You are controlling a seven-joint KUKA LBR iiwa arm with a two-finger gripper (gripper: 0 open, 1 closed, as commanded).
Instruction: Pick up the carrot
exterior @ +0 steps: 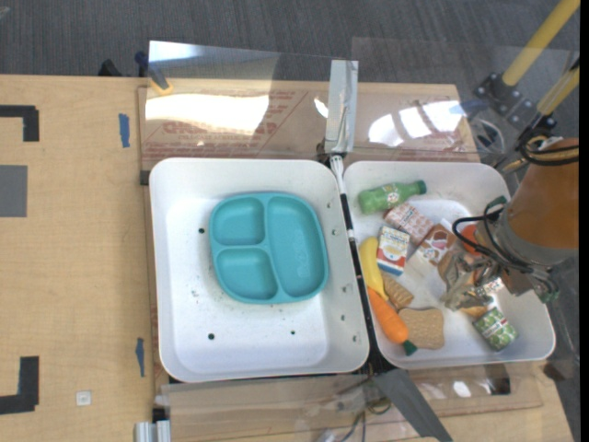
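- The carrot (387,315) lies nearest the camera, at the front left of the right bin (529,346), close along the wall shared with the left bin (175,274); a closing finger could jam against that wall.
- A slice of bread (425,327) touches its lower end and a banana (369,263) lies just above it, so a loose grasp could take a neighbour instead.
- The gripper (471,279) sits well to the right of the carrot, among wrappers and a small carton (394,250); it appears buried in clutter, and I cannot tell whether its jaws are released or clenched.
- Crossing to the carrot could drag those packets along.
- The teal divided plate (270,247) in the left bin is well clear.
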